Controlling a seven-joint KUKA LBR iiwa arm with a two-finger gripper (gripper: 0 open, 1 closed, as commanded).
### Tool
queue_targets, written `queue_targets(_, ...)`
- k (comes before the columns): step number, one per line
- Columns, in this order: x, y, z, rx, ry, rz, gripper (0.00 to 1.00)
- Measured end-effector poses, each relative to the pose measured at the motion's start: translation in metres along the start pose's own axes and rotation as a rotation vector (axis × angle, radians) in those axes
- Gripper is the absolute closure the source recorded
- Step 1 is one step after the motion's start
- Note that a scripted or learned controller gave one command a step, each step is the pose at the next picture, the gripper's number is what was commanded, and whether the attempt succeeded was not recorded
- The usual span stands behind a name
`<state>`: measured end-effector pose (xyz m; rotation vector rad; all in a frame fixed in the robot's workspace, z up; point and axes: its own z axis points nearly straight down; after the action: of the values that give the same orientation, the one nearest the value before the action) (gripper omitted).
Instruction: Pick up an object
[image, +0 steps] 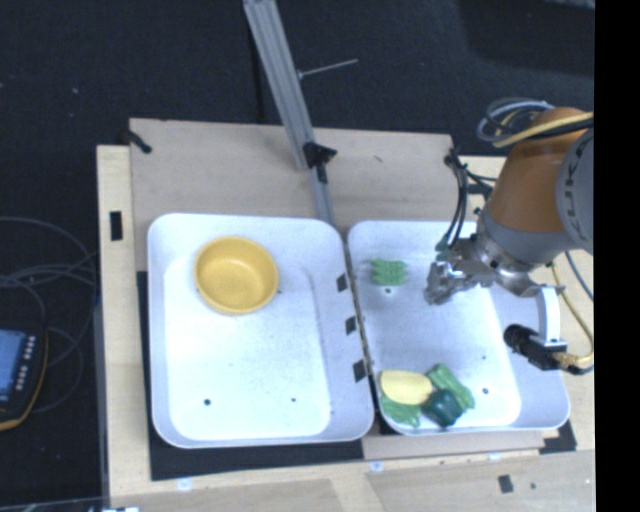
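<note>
- The gripper (440, 285) hangs over the upper half of the right bin (500, 345), with the arm's orange band (530, 190) and grey wrist directly behind it at the view's right.
- Gripper state: cannot be determined at this resolution (the tip reads as one dark, blurred mass), and nothing is visibly held.
- Nearest candidate: a small green object (388, 271) lying on the bin floor near the upper left corner of that bin, just left of the gripper and roughly level with it in the view.
- Its long axis appears to run left to right; the outline is too small to confirm.
- Judgement: a short leftward shift followed by a descent would bring the tip over this object.
- Other candidates: a yellow object (402, 386) touching a cluster of green pieces (446, 398), packed against the lower wall of the right bin, well apart from the gripper.
- The left bin (250, 380) holds a yellow bowl (237, 275) in its upper left area.
- Surface: both bins are shallow, white and smooth, set side by side on a tan bench (230, 165).
- Room: open floor surrounds the small green object on most sides, though the dividing wall lies close to its left.
</note>
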<state>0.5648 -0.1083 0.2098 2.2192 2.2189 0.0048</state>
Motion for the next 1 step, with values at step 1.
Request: queue_targets(1, -0.0004, 0.0006, -0.016, 0.002, 0.0, 0.0, 1.0)
